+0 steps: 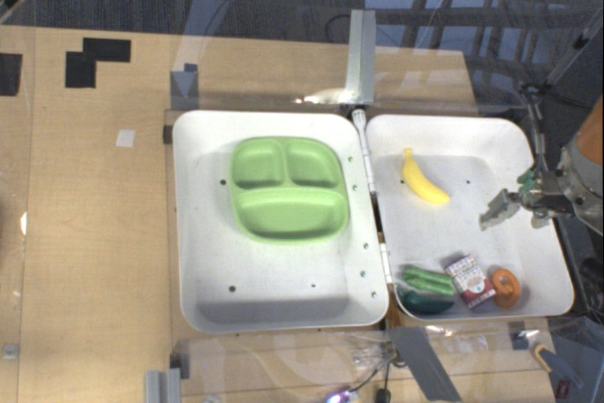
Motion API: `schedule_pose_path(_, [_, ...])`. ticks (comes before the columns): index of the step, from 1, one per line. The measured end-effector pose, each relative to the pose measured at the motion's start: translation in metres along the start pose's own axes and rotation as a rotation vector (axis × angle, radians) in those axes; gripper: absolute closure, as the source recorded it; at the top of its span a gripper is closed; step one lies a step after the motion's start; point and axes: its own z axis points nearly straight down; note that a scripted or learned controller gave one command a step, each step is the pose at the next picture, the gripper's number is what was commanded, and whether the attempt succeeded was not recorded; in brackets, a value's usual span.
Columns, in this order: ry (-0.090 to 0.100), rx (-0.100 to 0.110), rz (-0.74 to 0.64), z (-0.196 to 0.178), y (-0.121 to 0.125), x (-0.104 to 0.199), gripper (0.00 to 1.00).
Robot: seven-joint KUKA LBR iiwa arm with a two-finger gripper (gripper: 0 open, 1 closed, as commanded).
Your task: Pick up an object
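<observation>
In the right bin [472,132] a yellow banana [422,179] lies toward the back left. Along the bin's front edge sit a green vegetable [427,283], a small purple-and-white carton [469,279] and an orange round item [505,286]. My gripper [517,212] hangs over the right side of this bin, to the right of the banana and behind the carton. It is open, with bare bin floor between its fingers [494,209].
A green divided plate [287,187] lies in the middle of the left bin [203,278]. A metal post [362,57] stands behind the ridge between the bins. The arm's orange band [590,142] shows at the right edge.
</observation>
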Motion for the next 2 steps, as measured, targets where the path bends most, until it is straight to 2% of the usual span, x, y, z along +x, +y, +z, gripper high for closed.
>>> schedule_pose_path(1, [0.0, 0.001, 0.003, 0.075, 0.094, 0.016, 0.0])
schedule_pose_path(2, [-0.002, -0.01, -0.26, 0.14, 0.134, 0.042, 0.0])
